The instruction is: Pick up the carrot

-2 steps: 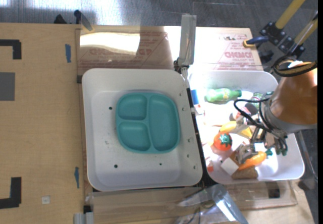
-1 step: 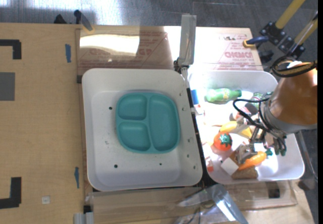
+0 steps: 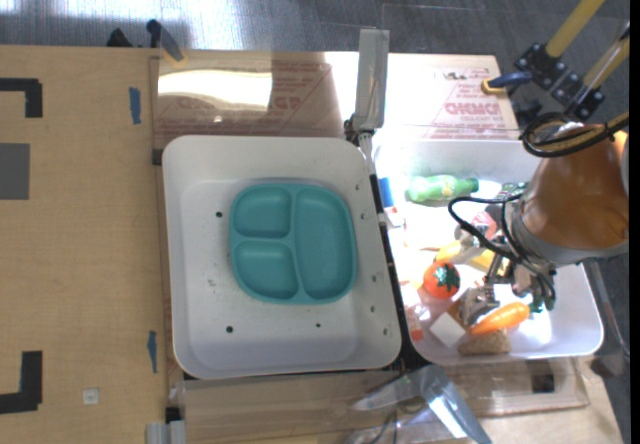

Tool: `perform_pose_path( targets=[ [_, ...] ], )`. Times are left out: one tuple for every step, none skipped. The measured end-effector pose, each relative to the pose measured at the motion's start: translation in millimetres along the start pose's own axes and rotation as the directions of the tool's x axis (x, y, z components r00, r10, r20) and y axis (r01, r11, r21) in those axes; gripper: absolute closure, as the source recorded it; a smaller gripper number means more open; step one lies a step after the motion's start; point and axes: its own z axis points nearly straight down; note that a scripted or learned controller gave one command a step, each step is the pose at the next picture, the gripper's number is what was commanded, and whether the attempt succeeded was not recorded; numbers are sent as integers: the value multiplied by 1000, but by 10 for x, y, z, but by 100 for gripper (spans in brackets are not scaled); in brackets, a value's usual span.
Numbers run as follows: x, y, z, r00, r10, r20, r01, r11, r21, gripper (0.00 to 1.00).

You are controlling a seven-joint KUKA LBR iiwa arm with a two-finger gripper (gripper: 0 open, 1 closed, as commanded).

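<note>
While the carrot (image 3: pixel 503 315) lies at the right bin's (image 3: pixel 585 332) five o'clock corner, touching crowded toys, your pincer (image 3: pixel 492 294) hovers just above it, grip state unreadable, so you risk snagging the tomato (image 3: pixel 439 279) or brown piece (image 3: pixel 486 340) instead.

Teal divided plate (image 3: pixel 294 241) looks like matte plastic, the white bin (image 3: pixel 190 232) smooth plastic. Carrot (image 3: pixel 503 315) is glossy orange plastic. Bench top (image 3: pixel 75 232) reads as plain matte cardboard.

Arm (image 3: pixel 575 197) low — wrist bent downward
</note>
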Motion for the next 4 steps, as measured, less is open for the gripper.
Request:
perform_pose_path(
  targets=[
    [-22,-56,11,994,-105,0,105,994,-21,0],
    [-79,-301,30,997,-81,-11,81,996,-27,0],
    [-31,-221,10,999,-44,2,44,999,-5,0],
    [-5,-88,3,1000,7,0,-7,1000,2,0]
  ],
)
